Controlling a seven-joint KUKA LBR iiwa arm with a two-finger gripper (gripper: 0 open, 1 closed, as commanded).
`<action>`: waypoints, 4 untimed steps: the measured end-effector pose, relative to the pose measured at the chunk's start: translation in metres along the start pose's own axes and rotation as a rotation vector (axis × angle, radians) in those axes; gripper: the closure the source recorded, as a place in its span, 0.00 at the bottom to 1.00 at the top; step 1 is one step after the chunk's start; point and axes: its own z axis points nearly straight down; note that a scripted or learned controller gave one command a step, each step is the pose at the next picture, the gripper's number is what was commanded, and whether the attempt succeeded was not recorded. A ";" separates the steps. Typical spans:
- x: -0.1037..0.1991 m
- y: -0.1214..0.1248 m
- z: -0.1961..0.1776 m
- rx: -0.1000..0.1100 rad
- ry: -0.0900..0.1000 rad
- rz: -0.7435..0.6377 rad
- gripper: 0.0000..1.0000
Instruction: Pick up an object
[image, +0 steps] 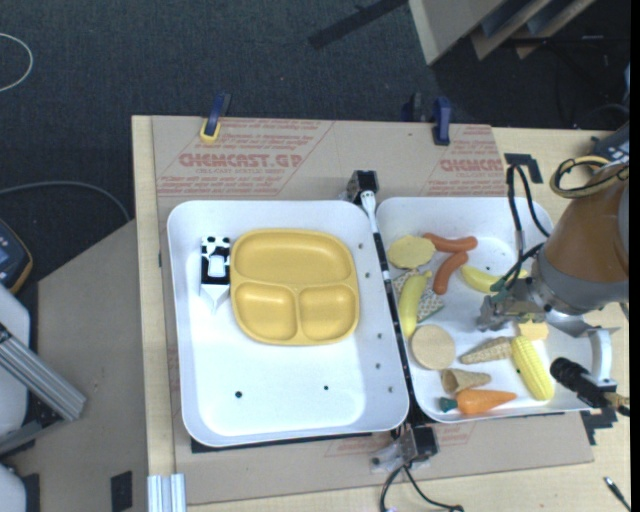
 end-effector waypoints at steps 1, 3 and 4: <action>0.000 0.002 -0.064 0.004 -0.004 -0.001 1.00; 0.004 0.007 -0.125 0.006 -0.003 -0.001 1.00; 0.065 0.023 -0.119 0.009 0.000 -0.006 1.00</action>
